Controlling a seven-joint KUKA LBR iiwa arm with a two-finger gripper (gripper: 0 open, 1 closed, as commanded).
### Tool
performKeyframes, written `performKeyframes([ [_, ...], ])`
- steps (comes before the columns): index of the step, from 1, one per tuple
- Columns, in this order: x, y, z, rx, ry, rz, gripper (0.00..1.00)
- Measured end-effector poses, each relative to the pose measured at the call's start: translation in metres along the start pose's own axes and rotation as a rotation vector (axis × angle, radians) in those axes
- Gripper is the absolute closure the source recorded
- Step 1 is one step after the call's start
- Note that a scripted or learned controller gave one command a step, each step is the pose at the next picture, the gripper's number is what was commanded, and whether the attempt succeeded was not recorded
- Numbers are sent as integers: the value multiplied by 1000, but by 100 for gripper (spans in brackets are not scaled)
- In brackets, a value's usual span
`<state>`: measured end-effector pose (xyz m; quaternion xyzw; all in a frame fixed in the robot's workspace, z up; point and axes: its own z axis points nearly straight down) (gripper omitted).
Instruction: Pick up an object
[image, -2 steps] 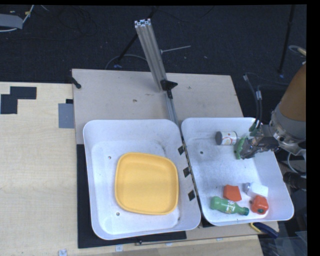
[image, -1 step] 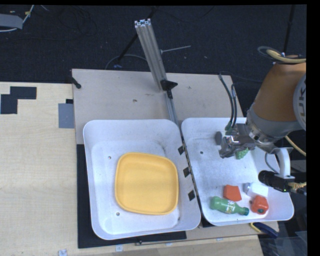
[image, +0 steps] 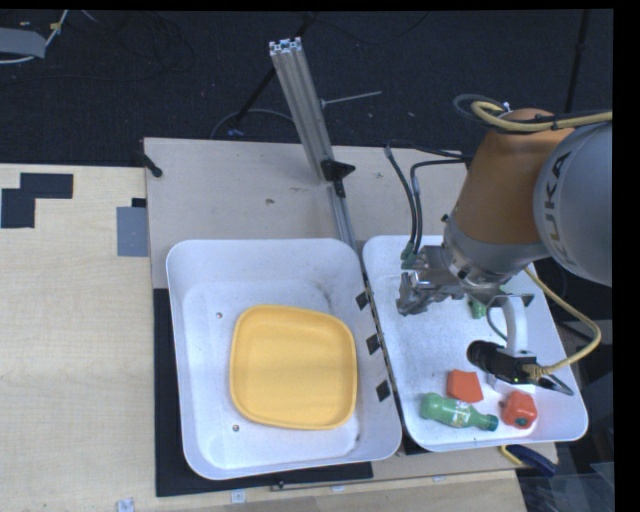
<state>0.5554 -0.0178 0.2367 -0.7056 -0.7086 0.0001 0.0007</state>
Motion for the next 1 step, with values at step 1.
performKeyframes([
  [1,42,7,0,0,0,2,100],
])
